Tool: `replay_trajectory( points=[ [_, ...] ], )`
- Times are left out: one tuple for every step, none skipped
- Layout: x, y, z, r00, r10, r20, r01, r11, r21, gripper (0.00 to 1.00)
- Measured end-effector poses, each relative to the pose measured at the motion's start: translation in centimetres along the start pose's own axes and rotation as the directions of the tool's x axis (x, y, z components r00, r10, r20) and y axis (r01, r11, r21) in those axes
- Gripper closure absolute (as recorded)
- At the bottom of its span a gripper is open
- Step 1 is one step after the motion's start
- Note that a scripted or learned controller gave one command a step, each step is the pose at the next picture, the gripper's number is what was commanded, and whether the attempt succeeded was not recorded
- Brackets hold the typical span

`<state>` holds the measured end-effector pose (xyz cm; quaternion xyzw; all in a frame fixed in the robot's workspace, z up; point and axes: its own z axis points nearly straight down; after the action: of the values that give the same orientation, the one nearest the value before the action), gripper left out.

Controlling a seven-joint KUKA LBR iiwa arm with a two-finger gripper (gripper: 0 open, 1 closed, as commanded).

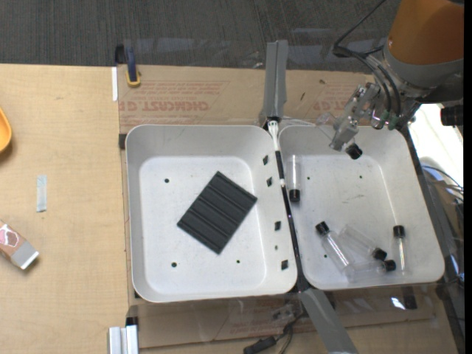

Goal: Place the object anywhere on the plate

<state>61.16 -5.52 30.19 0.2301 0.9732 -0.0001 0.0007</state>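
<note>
The plate (217,212) is a black ribbed rectangle lying at a slant on the floor of the left bin (147,271). Several clear tubes with black caps lie in the right bin (420,271): one tube (291,179) along its left wall, another tube (333,245) near the front, and one more tube (399,248) at the right. My gripper (346,140) hangs over the back edge of the right bin, far to the right of the plate. A small black-capped piece (355,152) sits right at its tip; whether it is held or lies on the bin floor I cannot tell.
A grey divider post (276,80) rises between the bins at the back. Cables (361,43) trail from the arm at the upper right. On the wooden bench to the left lie a small grey strip (41,194) and a wrapped item (16,245).
</note>
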Motion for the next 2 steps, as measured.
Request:
replay_trajectory(
  points=[
    [0.3,4.4,-14.0,1.000,0.031,0.001,-0.031,1.000,0.000,1.00],
    [-1.7,2.9,-14.0,0.977,-0.213,0.002,0.213,0.977,-0.001,1.00]
  ],
)
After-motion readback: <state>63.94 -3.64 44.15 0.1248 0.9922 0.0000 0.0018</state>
